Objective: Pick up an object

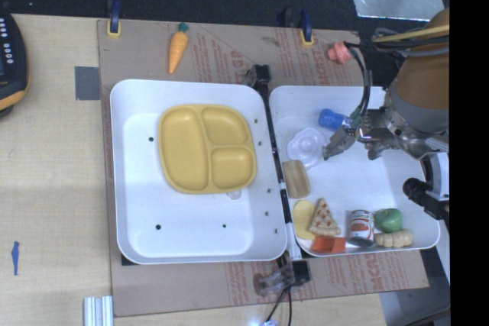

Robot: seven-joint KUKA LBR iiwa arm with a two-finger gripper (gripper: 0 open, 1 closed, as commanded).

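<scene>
1. The arm [422,88] is cut off by the right edge.
2. The remote [11,61] at far left is cut by the left edge.
3. The red block [328,244] lies partly under the pizza slice [324,218].
4. The clear cup [306,145] is faint against the right bin [367,175].

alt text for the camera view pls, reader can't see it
The gripper hovers open over the right bin, near a blue cap, with toy food along the bin's near edge. The left bin holds a yellow divided tray.

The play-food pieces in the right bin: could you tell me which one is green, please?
The round green piece beside the small can, near the right bin's bottom-right corner; its neighbours are red, yellow or tan.
</scene>
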